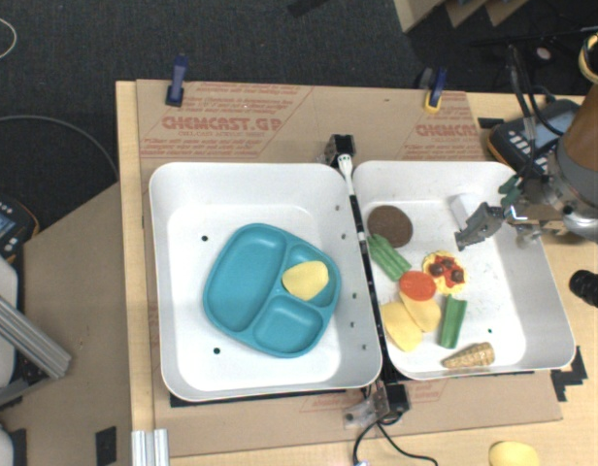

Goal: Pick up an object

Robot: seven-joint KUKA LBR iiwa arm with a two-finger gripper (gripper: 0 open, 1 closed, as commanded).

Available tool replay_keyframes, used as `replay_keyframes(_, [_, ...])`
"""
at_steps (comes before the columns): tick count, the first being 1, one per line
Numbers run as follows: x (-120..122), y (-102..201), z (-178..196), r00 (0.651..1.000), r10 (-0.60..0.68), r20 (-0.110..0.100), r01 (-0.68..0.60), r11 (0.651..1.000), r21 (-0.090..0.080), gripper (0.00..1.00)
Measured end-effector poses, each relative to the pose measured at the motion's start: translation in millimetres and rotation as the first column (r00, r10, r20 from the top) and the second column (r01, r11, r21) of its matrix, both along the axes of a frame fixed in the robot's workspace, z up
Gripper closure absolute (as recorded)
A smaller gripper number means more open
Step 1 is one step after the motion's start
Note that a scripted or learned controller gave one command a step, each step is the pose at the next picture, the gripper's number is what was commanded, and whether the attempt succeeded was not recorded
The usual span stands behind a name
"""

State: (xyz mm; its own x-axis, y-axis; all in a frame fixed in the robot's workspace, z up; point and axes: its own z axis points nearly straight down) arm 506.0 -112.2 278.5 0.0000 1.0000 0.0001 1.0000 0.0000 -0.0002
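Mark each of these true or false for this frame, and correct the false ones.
1. A yellow piece lies in the blue divided plate. True.
2. The blue divided plate sits in the right bin. False: it sits in the left bin; the right bin holds the loose food pieces.
3. The tool hangs over the right bin, above the food pieces. True.
4. The brown round piece lies at the near edge of the right bin. False: it lies toward the far left corner; the tan cone-like piece is at the near edge.
5. A red round piece lies among the food pieces. True.
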Motion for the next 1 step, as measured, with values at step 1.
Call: replay_keyframes(1, [-30.3, -7.1, -155.9, 1.000, -0.003, -0.013, 0.003, 1.000, 0.004, 0.00])
